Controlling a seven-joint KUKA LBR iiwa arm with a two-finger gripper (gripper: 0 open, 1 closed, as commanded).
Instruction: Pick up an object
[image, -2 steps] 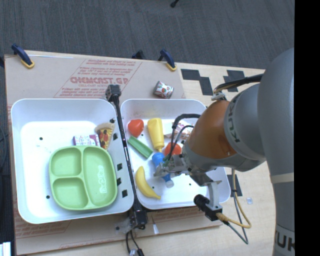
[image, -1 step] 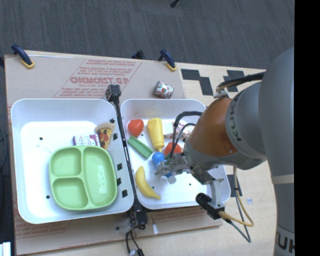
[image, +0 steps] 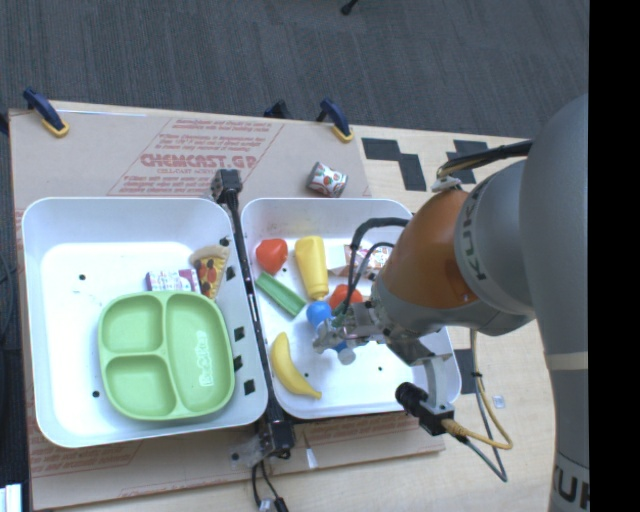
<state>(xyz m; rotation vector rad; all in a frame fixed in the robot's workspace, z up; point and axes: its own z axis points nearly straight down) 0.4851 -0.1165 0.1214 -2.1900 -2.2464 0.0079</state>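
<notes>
Your likeliest target is the small blue object (image: 318, 312) in the right bin (image: 385, 398), near the middle of the frame, since the gripper (image: 338, 338) sits just below and right of it, low in the bin and either touching it or just beside it; you cannot tell which from this angle. Whether the gripper is open or closed on anything you cannot tell either: the wrist and the arm (image: 440, 265) block the tip. The risk is crowding. The blue object lies tight against a green stick (image: 280, 292) to its upper left, a yellow bottle-shaped toy (image: 311, 265) above it and a red-orange piece (image: 346, 296) to its right, so a closing grasp may catch two things or knock the blue one aside. A banana (image: 289, 368) lies below and left of the gripper, near enough to be nudged in a sideways move. A red tomato-like toy (image: 270, 254) sits further up, near the bin's upper-left corner. The left bin (image: 40, 330) holds a green divided tray (image: 165, 354) and small packets (image: 190, 272) above it, well apart from the work. A small can (image: 327, 179) lies on the cardboard (image: 120, 150) above the bins.
</notes>
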